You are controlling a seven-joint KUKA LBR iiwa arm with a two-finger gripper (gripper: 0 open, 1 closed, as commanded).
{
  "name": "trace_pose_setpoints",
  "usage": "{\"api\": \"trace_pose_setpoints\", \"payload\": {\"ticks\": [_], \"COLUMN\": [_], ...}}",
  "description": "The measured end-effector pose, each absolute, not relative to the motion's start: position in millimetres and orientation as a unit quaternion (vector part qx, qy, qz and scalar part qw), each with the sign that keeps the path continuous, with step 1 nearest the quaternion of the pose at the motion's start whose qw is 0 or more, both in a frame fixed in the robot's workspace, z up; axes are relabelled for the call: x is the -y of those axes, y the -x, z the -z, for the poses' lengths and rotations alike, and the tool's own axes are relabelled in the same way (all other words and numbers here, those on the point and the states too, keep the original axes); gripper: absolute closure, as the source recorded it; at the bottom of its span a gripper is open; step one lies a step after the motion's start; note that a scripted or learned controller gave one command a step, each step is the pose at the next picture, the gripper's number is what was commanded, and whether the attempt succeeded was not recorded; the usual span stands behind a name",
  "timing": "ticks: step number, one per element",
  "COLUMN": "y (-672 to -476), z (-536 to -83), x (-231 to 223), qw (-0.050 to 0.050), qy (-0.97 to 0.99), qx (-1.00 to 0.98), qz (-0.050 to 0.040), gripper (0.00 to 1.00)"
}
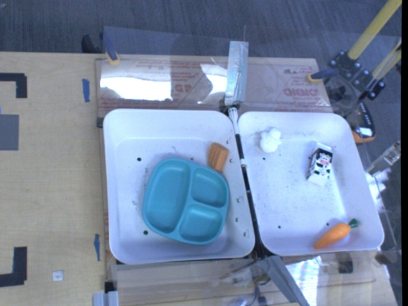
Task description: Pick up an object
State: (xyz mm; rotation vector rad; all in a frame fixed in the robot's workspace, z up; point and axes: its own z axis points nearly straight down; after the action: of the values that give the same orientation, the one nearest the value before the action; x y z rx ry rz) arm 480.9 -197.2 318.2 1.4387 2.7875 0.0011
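Wooden bench top (44, 171) takes up the left side, with black corner marks and small blue tape bits (85, 89) on it. Two white bins sit side by side, rims touching at the centre line.

Left bin (121, 126): a teal divided plate (169, 199) with three compartments lies flat in the lower middle and covers most of the floor. A small orange-brown block (218, 156) (possibly toy bread, hard to tell) sits at the plate's upper right edge, just beside the bin's right wall and touching or nearly touching the plate rim.

Right bin (287, 196): three loose objects, well apart from each other. An orange toy carrot (333, 234) with a green top lies on its side in the lower right corner, green end pointing toward the right wall. A small white carton with black patches (320, 164) sits on the right side, slightly tilted. A white lumpy item (270, 140) rests near the upper left, close to the divider.

Behind the bins is a clear, reflective panel (166, 81), with a grey metal bracket (237, 72) standing at the join between the bins. Yellow poles with black clamps (379, 21) stand at the upper right, off the bench.

All the pickable objects rest on the bin floors.
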Motion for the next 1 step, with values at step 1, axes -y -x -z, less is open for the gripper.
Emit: {"api": "trace_pose_setpoints", "payload": {"ticks": [1], "y": [-480.7], "z": [-332.4], "x": [219.1], "qw": [0.004], "qy": [-0.335], "qx": [-0.942], "qz": [0.0003], "gripper": [1.00]}}
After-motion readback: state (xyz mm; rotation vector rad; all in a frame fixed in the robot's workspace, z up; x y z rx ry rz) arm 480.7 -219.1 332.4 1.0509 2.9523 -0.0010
